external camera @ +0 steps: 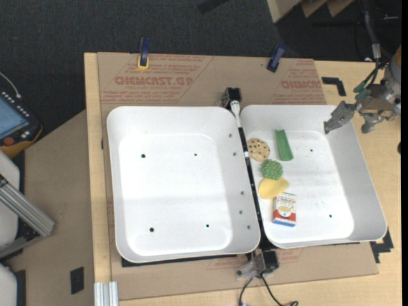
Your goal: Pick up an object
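Note:
The right bin (357, 190) holds several small objects along its left side: a round speckled cookie (258, 148), a flat green bar (283, 144), a bumpy green piece (271, 169), a yellow piece (273, 186) and a small red and white box (285, 210). My gripper (352, 120) hangs over the bin's far right corner, well to the right of these objects. Its two fingers (335, 118) are spread apart with nothing between them, so it is open.
The left bin (127, 190) lies beside the right one, and a black divider (245, 164) runs between them. Both rest on a cardboard sheet (191, 75) held by blue clamps (144, 53) at the far edge. Cables run past the near edge.

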